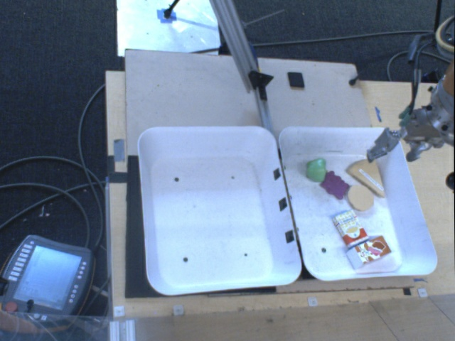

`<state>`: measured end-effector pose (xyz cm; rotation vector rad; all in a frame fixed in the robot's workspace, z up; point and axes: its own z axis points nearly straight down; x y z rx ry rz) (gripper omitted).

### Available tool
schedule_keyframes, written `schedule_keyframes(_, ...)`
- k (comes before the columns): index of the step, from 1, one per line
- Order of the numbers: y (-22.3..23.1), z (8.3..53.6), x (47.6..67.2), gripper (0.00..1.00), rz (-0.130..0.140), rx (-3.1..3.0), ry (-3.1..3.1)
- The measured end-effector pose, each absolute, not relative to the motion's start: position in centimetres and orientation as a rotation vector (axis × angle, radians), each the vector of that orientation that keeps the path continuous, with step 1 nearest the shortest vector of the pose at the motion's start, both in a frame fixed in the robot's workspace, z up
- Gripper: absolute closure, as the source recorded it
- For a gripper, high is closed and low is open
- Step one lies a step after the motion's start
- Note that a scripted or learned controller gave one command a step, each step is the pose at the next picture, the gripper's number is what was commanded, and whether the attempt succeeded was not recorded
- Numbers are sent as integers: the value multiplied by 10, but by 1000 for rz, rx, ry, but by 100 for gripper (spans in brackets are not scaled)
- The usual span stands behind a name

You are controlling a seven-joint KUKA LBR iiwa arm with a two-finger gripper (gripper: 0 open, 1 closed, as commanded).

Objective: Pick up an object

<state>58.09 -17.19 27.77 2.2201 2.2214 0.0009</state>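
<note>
The right bin [419, 226] holds several small objects: a green round piece [316, 169], a purple piece [334, 184], a tan wedge [367, 175], a tan disc [360, 199], a red and white carton [349, 227] and a flat red and white packet [372, 251]. My gripper [395, 151] hovers over the bin's far right corner, just above and right of the tan wedge. Its fingers stand spread apart, open, with nothing between them.
The left bin [153, 190] sits beside the right one, with a row of black clips [283, 204] along the shared wall. A metal pole [238, 38] slants up behind the bins. Cables and a teach pendant [43, 275] lie on the floor at left.
</note>
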Motion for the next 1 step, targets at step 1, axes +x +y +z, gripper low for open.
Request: schedule_keyframes(1,-153,148,648,0,-7,2225,2228)
